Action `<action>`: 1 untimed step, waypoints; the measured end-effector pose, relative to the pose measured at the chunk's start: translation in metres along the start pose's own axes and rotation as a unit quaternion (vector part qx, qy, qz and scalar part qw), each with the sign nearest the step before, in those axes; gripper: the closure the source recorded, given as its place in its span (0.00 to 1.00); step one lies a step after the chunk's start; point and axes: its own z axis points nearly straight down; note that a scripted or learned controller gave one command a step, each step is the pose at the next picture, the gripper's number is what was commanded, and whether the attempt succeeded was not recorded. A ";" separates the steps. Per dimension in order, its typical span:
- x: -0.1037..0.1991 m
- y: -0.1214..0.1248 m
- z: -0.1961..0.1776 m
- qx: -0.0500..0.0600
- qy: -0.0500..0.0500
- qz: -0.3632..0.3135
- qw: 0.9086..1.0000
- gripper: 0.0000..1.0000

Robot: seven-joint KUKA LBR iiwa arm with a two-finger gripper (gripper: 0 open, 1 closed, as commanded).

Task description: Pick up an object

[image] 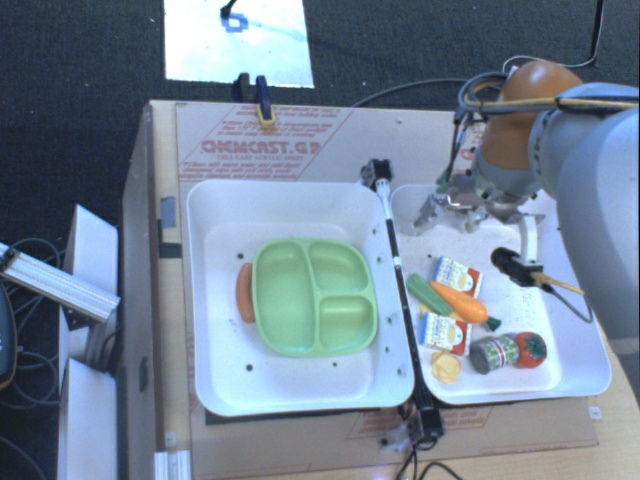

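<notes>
Your end effector [452,211] hangs over the far end of the right bin [590,366], above bare white floor, and you cannot tell from this view whether it is open or closed. Nothing can be seen in its grasp. The grey arm [590,158] comes in from the right, its orange band [522,118] sitting just above the wrist.

The things you could pick lie nearer the camera in that same bin, apart from the end effector. Closest to it is a small carton [457,273]. Just in front of that, an orange carrot [463,304] lies slantwise, with a green vegetable [427,294] touching its left side. A second carton [445,332] sits beyond the carrot, toward the near edge. Right of it, a tin can [489,355] lies on its side against a red tomato [531,348]. A pale yellow round piece [446,369] rests by the near wall.

In the left bin [225,218] you have a green divided plate [312,296], with an orange sausage [244,293] just beside its left rim.

Both bins sit side by side on the tabletop [290,143].
</notes>
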 end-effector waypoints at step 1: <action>0.012 0.000 0.000 0.001 0.000 0.000 1.000 0.00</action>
